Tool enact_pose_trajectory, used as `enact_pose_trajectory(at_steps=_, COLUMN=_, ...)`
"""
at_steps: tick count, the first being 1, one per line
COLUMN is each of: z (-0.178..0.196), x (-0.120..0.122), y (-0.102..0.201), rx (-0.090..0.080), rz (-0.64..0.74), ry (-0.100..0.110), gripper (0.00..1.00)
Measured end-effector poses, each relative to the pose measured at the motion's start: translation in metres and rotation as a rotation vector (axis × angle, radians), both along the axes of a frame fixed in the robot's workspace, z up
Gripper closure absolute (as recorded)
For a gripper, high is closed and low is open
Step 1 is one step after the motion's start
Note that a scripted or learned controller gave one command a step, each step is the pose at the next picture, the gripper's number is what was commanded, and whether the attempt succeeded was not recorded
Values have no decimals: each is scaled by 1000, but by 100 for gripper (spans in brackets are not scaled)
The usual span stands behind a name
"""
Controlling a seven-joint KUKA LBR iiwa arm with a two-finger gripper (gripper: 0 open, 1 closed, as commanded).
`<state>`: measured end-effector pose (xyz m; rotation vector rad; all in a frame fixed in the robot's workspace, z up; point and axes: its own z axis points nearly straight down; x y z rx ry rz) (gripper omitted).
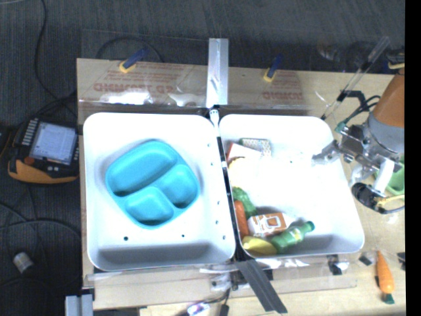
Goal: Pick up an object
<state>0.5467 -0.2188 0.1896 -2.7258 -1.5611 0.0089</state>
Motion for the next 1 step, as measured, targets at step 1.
enact_pose_trajectory(at_steps=1, z=-61, x=-3, y=21, rx=-1, rz=-216, ry=2, gripper=0)
